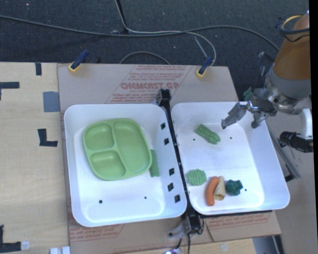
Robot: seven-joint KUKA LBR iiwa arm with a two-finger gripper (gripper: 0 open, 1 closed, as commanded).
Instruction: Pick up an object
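Nearest me, at the front of the right bin point(271, 198), sits a little cluster of toy food: a round, bumpy green piece point(196, 176), then an orange carrot point(211, 190) lying against a pale cone-shaped piece point(219, 188), then a dark teal lump point(234, 187). They are packed close, so a grasp there risks nudging a neighbour.

Going from the left, the left bin point(120, 211) carries a green divided plate point(117, 148) with a thin green strip point(153, 163) just beside its right edge. Across the divider, a green wedge-like piece point(207, 133) lies alone in the upper half of the right bin, well apart from the cluster. That looks the easiest pick: likely light, hollow plastic, stiff but smooth, so it could squirt out of a pinch. I would take it across its narrow width, near the middle.

The gripper point(243, 115) hangs over the bin's upper right corner, near the wedge but not touching it; its fingers point(231, 117) are spread apart with nothing between them.
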